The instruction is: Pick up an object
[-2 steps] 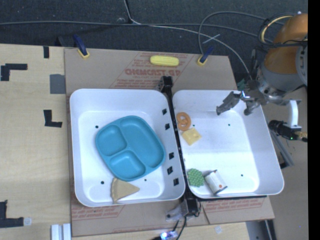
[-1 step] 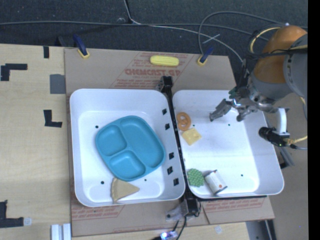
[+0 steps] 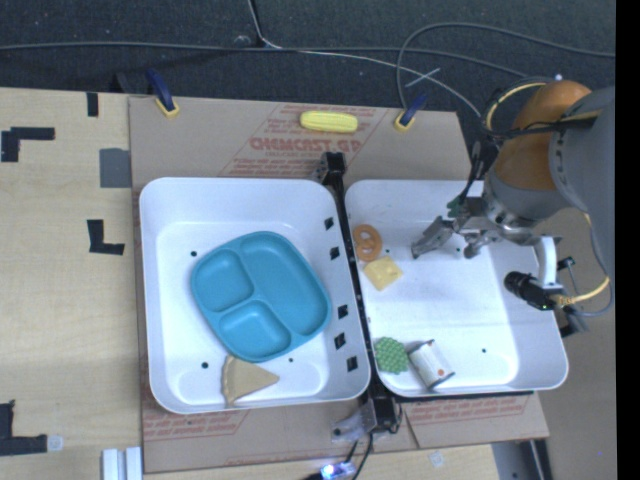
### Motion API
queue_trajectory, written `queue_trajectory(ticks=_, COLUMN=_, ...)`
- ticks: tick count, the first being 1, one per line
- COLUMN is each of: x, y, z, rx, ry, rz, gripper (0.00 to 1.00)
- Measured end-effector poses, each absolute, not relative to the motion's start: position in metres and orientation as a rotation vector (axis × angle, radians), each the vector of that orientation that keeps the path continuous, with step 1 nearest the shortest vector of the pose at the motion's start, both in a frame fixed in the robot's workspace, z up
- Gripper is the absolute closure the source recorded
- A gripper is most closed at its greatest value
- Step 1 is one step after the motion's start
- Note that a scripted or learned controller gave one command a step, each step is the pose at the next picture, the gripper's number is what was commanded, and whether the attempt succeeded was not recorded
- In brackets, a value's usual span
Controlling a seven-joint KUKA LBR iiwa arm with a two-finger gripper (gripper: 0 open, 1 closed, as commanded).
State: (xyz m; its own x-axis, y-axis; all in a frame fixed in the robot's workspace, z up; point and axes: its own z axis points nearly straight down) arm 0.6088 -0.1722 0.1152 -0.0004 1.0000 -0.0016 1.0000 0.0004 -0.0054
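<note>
My gripper (image 3: 443, 244) hangs over the upper middle of the right bin (image 3: 500, 298), fingers spread apart with nothing between them. To its left lie an orange ring-shaped piece (image 3: 367, 240) and a yellow cheese-like wedge (image 3: 383, 273), both near the bin's left wall. At the front of the same bin rest a green knobbly piece (image 3: 391, 354) and a small white can (image 3: 431, 363) on its side. The left bin (image 3: 165, 268) holds a blue divided plate (image 3: 261, 294) and a tan triangular piece (image 3: 245, 380) at its front.
A yellow banana-like object (image 3: 328, 121) lies on the cardboard behind the bins. Blue-and-yellow clamps (image 3: 162, 95) (image 3: 410, 109) pin the cardboard's back corners. Cables run across the dark floor at the top. The arm's grey and orange body (image 3: 545, 158) stands over the right bin's right side.
</note>
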Motion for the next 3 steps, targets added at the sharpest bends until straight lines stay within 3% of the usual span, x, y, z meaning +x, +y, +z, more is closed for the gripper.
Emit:
queue_trajectory(ticks=1, x=0.609, y=-0.172, z=0.084, rx=-2.221, ry=-2.225, rz=0.004, gripper=0.00)
queue_trajectory(ticks=2, x=0.611, y=-0.172, z=0.097, rx=-2.222, ry=-2.229, rz=-0.001, gripper=1.00)
queue_trajectory(ticks=3, x=0.601, y=-0.172, z=0.149, rx=-2.222, ry=-2.223, rz=-0.003, gripper=1.00)
